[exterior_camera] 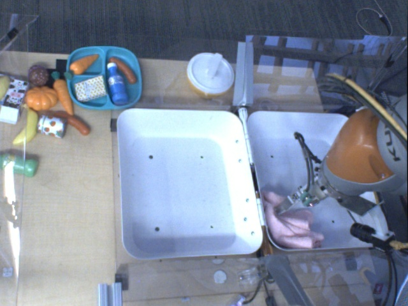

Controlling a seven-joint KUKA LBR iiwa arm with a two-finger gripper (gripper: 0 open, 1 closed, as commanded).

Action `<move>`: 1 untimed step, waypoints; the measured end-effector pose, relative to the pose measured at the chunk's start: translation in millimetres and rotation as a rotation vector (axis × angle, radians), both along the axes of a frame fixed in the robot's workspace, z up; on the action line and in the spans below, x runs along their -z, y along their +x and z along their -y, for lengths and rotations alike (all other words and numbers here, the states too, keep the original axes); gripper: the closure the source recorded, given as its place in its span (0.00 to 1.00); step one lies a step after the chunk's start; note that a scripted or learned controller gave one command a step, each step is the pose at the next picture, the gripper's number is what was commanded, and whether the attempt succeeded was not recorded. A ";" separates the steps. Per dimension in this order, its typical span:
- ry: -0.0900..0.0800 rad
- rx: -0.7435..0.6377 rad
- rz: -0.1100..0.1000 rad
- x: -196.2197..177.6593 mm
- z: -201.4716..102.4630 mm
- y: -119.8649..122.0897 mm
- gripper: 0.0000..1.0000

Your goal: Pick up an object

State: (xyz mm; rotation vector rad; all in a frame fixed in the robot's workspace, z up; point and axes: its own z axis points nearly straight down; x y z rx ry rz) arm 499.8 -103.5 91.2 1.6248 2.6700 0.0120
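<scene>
A pink, soft-looking object (292, 227) lies in the front left corner of the right bin (280, 139), against its front wall. My gripper (298, 200) is low in that bin, right at the upper edge of the pink object and partly over it. The grey arm with its orange band (360, 150) reaches in from the right and covers the bin's right side. A thin dark cable (302, 146) curves up from the gripper.
The left bin (185, 177) lies beside the right one, with a ridge between them. A teal divided plate (102, 76) of toy food, a white lidded cup (211, 73) and loose toy vegetables (44, 107) stand on the bench at the back left.
</scene>
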 end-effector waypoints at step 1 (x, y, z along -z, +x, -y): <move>-0.002 0.001 0.010 -12.1 0.2 3.4 1.00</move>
